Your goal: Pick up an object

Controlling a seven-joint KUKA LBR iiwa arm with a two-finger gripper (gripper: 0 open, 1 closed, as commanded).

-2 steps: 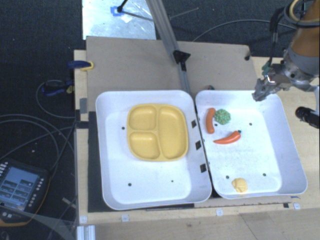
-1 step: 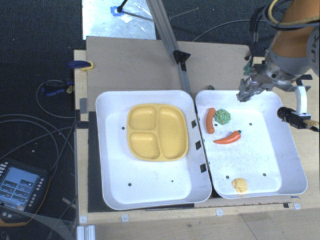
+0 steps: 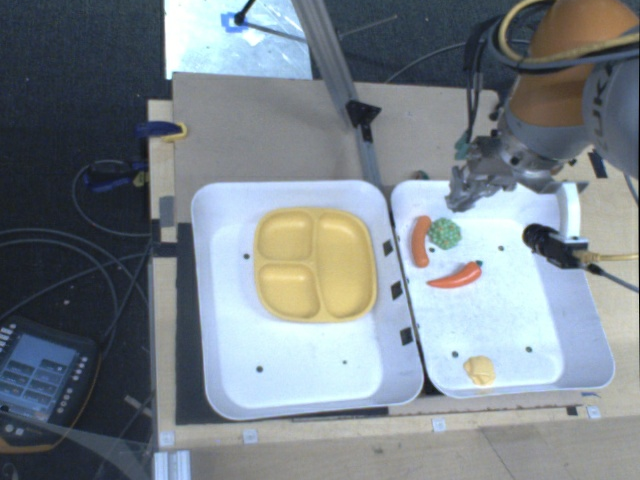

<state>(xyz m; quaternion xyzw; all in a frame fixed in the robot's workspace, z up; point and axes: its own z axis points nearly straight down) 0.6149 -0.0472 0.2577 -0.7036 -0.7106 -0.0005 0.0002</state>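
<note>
L bin (image 3: 225,368): yellow divided plate (image 3: 315,264). R bin (image 3: 570,348): carrot (image 3: 421,240) upright-ish, long axis near-far, touching broccoli (image 3: 446,234); red chili (image 3: 455,276) lies crosswise, tip up-right; yellow lump (image 3: 481,370) near front. Claw (image 3: 466,196) over R bin's far edge, just beyond broccoli; can't tell its opening.

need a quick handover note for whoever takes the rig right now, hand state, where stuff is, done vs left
Hand: hanging over the far edge of the right bin, nothing seen between its fingers; open or shut cannot be told.
Right bin: carrot and broccoli side by side just below the hand, chili nearer the middle, a small yellow piece at the near edge.
Left bin: yellow divided plate.
Done: nothing picked up yet.
Left: lower onto one item, probably the broccoli or carrot as they lie closest, grip it and lift.
</note>
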